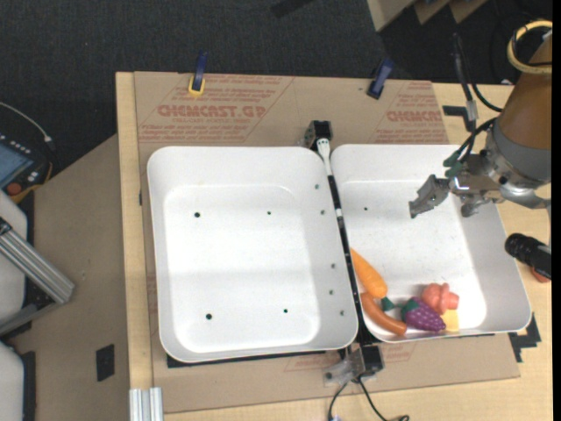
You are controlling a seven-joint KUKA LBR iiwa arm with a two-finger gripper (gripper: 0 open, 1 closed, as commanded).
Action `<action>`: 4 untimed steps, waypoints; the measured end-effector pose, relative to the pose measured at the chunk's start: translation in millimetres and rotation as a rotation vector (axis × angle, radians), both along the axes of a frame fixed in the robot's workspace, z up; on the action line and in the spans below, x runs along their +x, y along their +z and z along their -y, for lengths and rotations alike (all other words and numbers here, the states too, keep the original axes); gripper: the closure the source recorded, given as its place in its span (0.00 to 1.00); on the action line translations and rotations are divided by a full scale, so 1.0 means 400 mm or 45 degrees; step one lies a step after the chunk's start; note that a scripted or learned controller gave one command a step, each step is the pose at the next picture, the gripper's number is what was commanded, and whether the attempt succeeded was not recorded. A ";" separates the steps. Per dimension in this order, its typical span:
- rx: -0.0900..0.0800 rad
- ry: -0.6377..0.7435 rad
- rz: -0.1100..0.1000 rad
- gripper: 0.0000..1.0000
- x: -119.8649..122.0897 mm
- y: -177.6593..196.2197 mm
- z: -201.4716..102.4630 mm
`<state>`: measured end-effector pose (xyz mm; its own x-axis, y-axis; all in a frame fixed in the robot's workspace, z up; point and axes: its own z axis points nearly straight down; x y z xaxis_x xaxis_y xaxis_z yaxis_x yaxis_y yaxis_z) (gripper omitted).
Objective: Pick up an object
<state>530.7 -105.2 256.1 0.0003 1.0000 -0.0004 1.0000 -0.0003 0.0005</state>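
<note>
The right white bin (399, 239) holds a cluster of toy food in its near corner. An orange carrot (370, 275) lies slanted by the left wall. A reddish sausage (387, 317) is below it, and purple grapes (423, 317) sit beside a pink-red piece (442, 296) and a small yellow piece (452, 322). My gripper (428, 196) hangs over the far middle of this bin, well back from the cluster. Nothing shows in its grasp.
The left white bin (237, 261) sits beside the right one, with a black strip (336, 217) along their shared edge. Both rest on a cardboard sheet (263, 103) held by two blue clamps (198, 77) at the far edge.
</note>
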 end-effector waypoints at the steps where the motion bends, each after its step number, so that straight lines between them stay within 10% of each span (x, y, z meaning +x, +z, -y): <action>1: 0.005 0.005 -0.013 0.00 -0.136 -0.188 -0.148; 2: -0.007 -0.005 0.005 0.00 0.063 -0.195 0.055; 3: 0.002 -0.001 0.000 0.00 0.044 -0.435 0.011; 4: 0.003 0.012 0.019 0.00 0.166 -0.161 -0.160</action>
